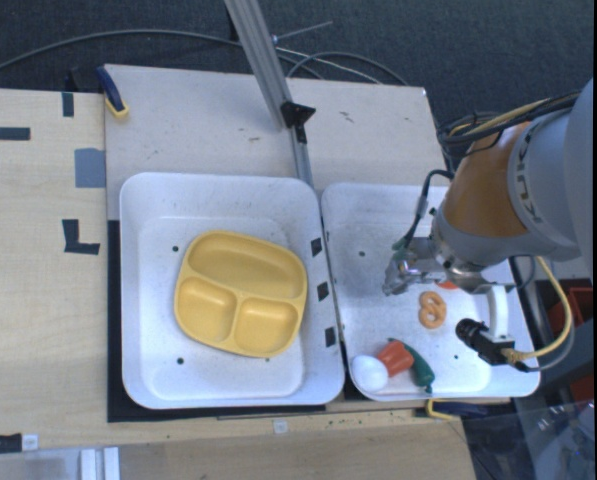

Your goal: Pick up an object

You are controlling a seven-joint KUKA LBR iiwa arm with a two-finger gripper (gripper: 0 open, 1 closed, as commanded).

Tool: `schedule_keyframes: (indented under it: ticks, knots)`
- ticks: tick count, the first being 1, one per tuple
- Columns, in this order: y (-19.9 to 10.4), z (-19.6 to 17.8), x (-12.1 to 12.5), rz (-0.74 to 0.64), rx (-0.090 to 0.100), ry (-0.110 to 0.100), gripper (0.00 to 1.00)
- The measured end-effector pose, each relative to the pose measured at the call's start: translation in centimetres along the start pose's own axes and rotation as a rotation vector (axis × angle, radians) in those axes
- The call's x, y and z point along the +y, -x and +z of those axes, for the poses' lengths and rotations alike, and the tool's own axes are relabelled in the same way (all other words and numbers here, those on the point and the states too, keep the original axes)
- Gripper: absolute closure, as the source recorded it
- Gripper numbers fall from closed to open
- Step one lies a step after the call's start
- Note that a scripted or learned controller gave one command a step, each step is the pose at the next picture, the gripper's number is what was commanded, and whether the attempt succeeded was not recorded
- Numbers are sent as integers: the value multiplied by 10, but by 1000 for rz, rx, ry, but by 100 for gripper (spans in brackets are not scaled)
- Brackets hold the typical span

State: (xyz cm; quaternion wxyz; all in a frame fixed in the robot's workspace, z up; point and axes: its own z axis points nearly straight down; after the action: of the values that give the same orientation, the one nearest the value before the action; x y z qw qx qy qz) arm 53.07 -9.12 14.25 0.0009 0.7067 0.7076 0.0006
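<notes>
Camera view from above the bench: the arm [498, 193] comes in from the right, its orange band bent over the right bin [363, 223], and the gripper [398, 276] hangs low over the middle of that bin, just above the white floor. From where I stand the wrist hides too much of it. I cannot tell whether it is open or closed, and I see nothing in its grasp.

The closest thing to it is a small orange pretzel [432, 311], lying flat on the bin floor just beside the gripper, toward the near right. The two look apart, not touching. Further toward the near edge lies a red and green toy vegetable [400, 356], and a white egg [369, 372] sits beside it in the bin's near left corner, up against the wall. Both are clear of the gripper.

The left bin [138, 268] holds a yellow divided plate [240, 293], set at a slight slant near its middle, well apart from the gripper across the shared walls. A grey metal rail [263, 43] slopes down from the top to the far point where the two bins meet.
</notes>
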Motion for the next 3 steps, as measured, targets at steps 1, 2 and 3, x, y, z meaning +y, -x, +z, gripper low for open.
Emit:
schedule_keyframes:
  ticks: [1, 2, 3]
  knots:
    - [-2, -62, 5, -1, 0, 3, 100]
    - [-3, -67, 5, 0, 1, -3, 100]
    - [-60, -69, 36, -7, 2, -2, 100]
